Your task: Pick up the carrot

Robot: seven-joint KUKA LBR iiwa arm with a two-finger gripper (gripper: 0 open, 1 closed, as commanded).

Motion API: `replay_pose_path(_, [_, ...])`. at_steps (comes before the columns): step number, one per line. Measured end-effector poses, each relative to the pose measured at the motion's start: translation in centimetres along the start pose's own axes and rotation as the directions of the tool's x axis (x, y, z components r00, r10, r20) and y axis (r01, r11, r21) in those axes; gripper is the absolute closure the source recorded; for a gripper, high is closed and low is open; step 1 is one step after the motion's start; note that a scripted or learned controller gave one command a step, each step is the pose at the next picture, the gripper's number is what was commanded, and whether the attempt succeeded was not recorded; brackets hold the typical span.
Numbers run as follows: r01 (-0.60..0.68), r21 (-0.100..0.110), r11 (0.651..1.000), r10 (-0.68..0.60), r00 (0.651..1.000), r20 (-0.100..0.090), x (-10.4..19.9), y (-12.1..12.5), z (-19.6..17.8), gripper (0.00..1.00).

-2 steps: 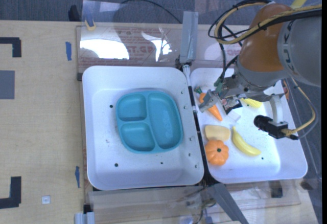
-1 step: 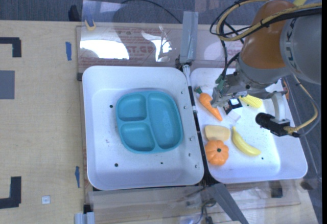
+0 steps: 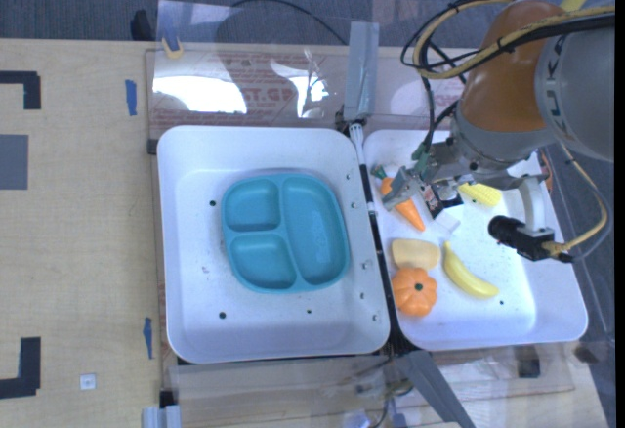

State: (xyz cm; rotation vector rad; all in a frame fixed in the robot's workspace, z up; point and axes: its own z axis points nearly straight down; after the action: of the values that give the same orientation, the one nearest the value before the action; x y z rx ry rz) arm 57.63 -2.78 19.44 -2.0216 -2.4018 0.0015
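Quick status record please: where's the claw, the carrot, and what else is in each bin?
claw: over the right bin's upper left, just above the carrot
carrot: lying in the right bin near the divider, tip toward the lower right
grasp: cannot tell
right bin, other items: banana, pumpkin, yellow block
left bin: blue tray

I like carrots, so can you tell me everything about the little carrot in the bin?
The carrot is a small orange toy, smooth like plastic, cone-shaped with its pointed tip toward the bin's near side. It lies tilted in the right bin, close to the left wall, just under the gripper. A pale yellow block sits right below its tip. Whether the gripper touches it is unclear.
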Motion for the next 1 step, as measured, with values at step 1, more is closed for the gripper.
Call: replay_pose_path(1, [-0.111, -0.005, 0.994, 0.111, 0.994, 0.002, 1.21, 1.53, 1.02, 0.0])
